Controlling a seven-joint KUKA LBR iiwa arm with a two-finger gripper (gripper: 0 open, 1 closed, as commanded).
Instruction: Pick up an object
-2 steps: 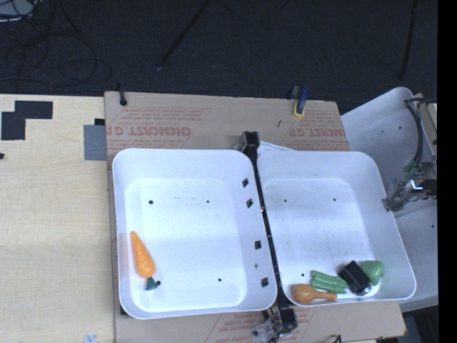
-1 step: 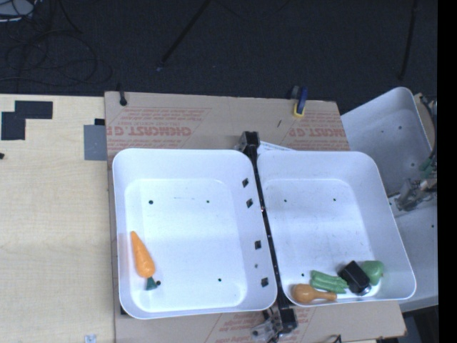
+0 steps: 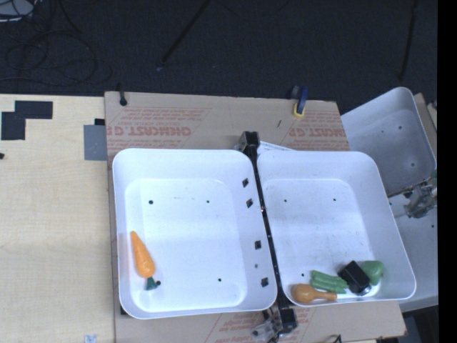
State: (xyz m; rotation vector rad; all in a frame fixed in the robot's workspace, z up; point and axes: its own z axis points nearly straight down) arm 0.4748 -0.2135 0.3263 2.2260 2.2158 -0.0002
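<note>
Camera view, smooth tapered carrot (image 3: 142,255) in left bin (image 3: 121,191), end effector state untellable.

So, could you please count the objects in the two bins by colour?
Orange: 2, the carrot and the orange-yellow piece
Green: 2, the long green piece and the rounded green piece
Black: 1, the black block
Total: 5

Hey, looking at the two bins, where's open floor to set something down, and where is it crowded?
Left bin: open floor right of the carrot, up to the divider. Right bin: open across its upper and middle floor. Crowded at its lower right corner: orange piece, green vegetable, black block.
</note>
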